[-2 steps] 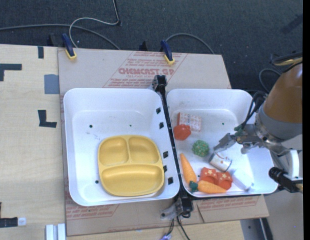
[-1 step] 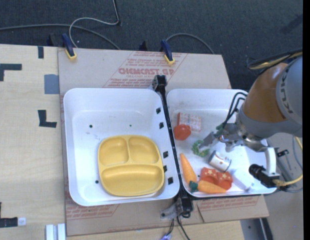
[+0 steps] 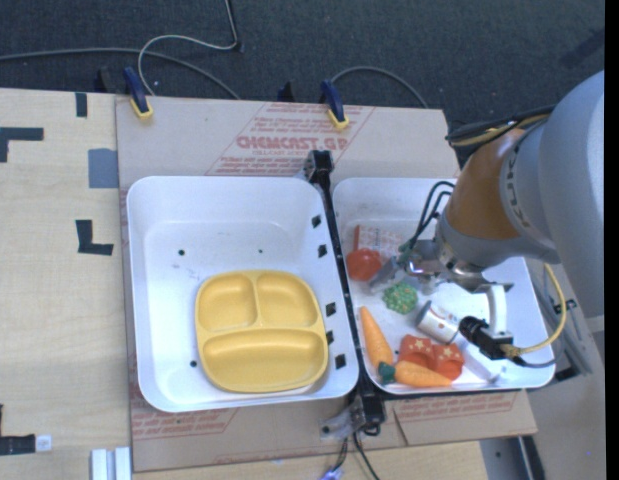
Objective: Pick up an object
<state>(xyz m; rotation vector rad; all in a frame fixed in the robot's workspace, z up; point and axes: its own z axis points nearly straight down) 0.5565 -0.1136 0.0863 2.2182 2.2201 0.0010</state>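
My gripper (image 3: 409, 265) hangs low over the middle of the right bin (image 3: 389, 190), with the grey arm and its orange band reaching in from the right. Just to its left lies a red tomato (image 3: 364, 263). A green broccoli piece (image 3: 399, 297) sits right below the gripper. Nearer the front lie a silver cylinder (image 3: 438, 321), an orange carrot (image 3: 376, 336), a red pepper (image 3: 430, 352) and a second carrot (image 3: 421, 375). Nothing shows between the fingers.
A yellow divided plate (image 3: 261, 330) lies in the left bin (image 3: 149, 218). A red-and-white packet (image 3: 375, 238) rests at the back of the right bin. A black divider clip (image 3: 319, 165) sits where the bins meet, on the cardboard sheet (image 3: 239, 133).
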